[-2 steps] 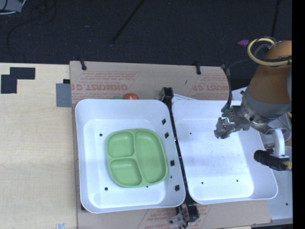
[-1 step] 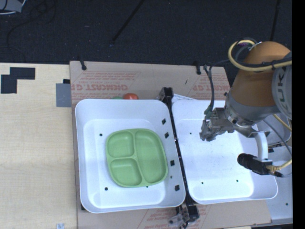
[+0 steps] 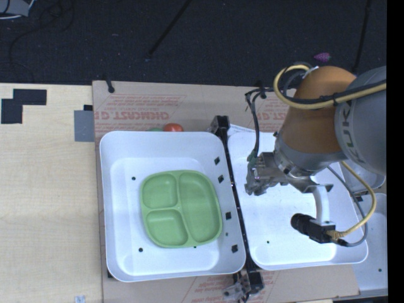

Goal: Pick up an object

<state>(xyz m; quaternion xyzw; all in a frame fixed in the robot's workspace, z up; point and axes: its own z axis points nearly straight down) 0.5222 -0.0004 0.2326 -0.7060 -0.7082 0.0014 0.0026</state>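
I am hovering my claw (image 3: 257, 183) at center-right of the frame over the right bin (image 3: 284, 257), finger state impossible to tell, while the green divided plate (image 3: 181, 208) is lying lower-left of it, across the divider, in the left bin (image 3: 120, 169).

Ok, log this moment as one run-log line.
arm: over right white bin | gripper: low near divider | green three-compartment plastic plate: left white bin, untouched

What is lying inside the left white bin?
A green divided plate lies flat on the floor of the left bin. What the plate covers cannot be seen.
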